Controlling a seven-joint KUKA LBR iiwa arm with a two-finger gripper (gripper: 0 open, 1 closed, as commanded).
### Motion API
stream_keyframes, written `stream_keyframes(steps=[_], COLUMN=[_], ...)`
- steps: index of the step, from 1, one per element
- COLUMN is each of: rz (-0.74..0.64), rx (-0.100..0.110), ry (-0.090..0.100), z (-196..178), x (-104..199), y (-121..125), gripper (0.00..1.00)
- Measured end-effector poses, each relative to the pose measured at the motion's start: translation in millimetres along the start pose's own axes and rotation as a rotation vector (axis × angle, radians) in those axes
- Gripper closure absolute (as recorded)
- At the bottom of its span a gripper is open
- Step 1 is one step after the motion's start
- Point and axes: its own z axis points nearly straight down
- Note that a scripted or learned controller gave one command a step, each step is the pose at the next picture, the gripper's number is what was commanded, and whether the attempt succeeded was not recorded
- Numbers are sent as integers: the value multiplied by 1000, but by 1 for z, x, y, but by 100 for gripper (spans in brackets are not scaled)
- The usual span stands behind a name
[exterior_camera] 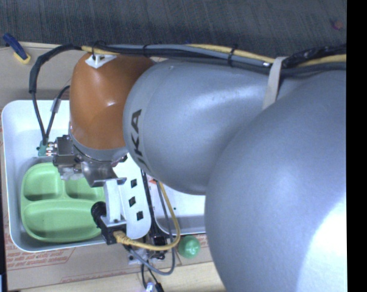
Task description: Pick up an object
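Grey metal of your gripper [89,170] hangs over the green divided tray [49,215] in the white bin [13,139]; you cannot tell whether it is released or clenched. A small green ball [189,246] lies by the bin's near rim.

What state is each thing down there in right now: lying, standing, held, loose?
green divided tray: lying flat in the white bin, hollows facing up.
green ball: resting loose by the bin's near rim.
robot arm: bent low over the bin, wrist above the tray.
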Motion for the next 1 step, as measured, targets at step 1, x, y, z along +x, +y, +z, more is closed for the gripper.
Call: stream_keyframes(steps=[1], rz=[-5], rx=[1], ry=[0], z=[-10], x=[0], y=[0], gripper=[100])
